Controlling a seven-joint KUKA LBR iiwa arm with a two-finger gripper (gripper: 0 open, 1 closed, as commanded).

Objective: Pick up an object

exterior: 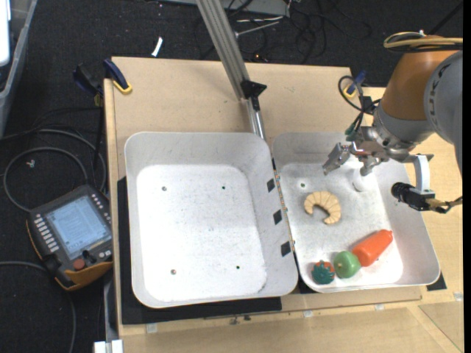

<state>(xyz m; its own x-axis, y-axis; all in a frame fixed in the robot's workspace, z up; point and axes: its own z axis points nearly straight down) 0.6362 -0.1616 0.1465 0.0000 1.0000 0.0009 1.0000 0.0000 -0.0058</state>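
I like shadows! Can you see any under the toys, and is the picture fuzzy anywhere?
In the camera view, soft light leaves faint shadows beside the croissant and carrot; the right bin looks bright white; the gripper looks slightly blurred; the toys look sharp.

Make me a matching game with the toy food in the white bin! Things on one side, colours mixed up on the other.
Things:
1. croissant
2. carrot
3. apple
4. small toy in the near corner

Colours:
A. orange
B. dark teal with a bit of red
C. pale tan
D. green

Pairs: 1-C, 2-A, 3-D, 4-B
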